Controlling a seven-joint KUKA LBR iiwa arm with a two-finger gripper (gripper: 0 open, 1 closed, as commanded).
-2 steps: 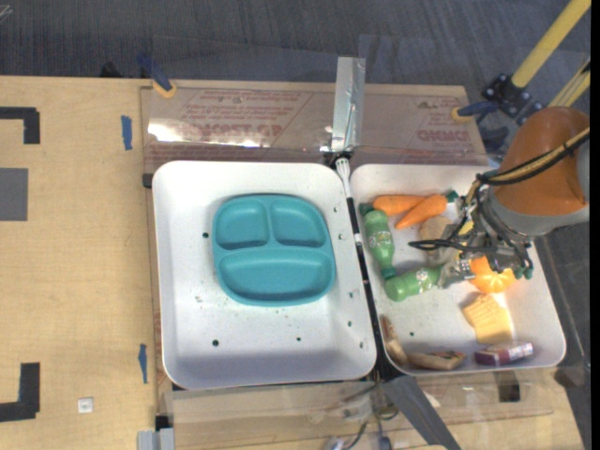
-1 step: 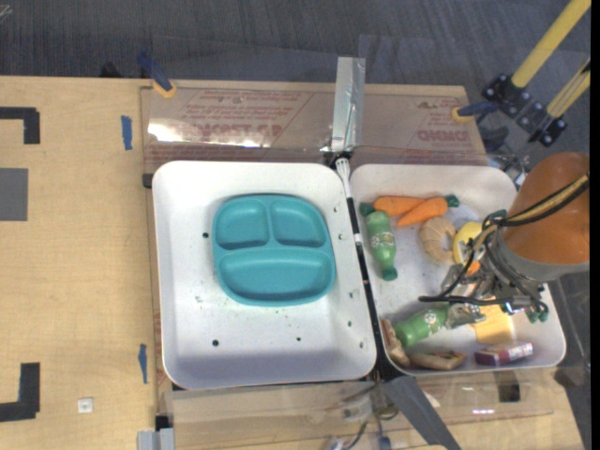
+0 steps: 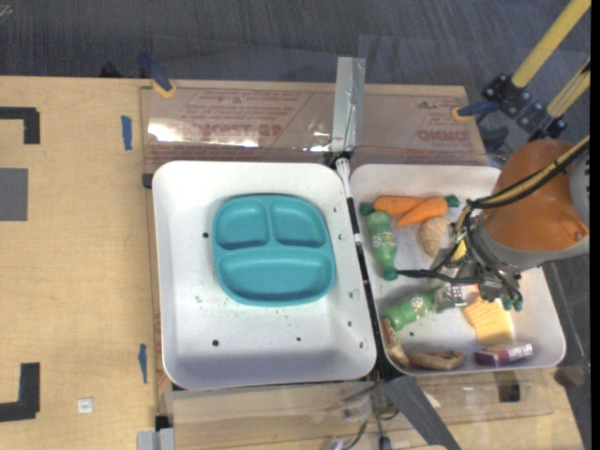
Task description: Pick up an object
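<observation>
Two bins are set side by side on the tabletop [image 3: 66, 279]. In the left bin [image 3: 178, 345] a divided tray [image 3: 274, 248] lies near the middle. In the right bin [image 3: 548, 340] two carrots [image 3: 412, 207] lie near the far edge, a bottle [image 3: 381, 242] along the left wall, a second bottle [image 3: 410, 309] nearer the front, a block [image 3: 492, 322] towards the right, and a tube [image 3: 503, 352] at the front edge.

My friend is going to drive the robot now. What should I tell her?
Gripper: low in the right bin, among the toys; whether it grips anything is unclear.
Right bin: carrot, two green bottles, yellow block.
Left bin: teal divided plate.
Done: nothing visibly lifted.
Left: grab one object and raise it.
</observation>
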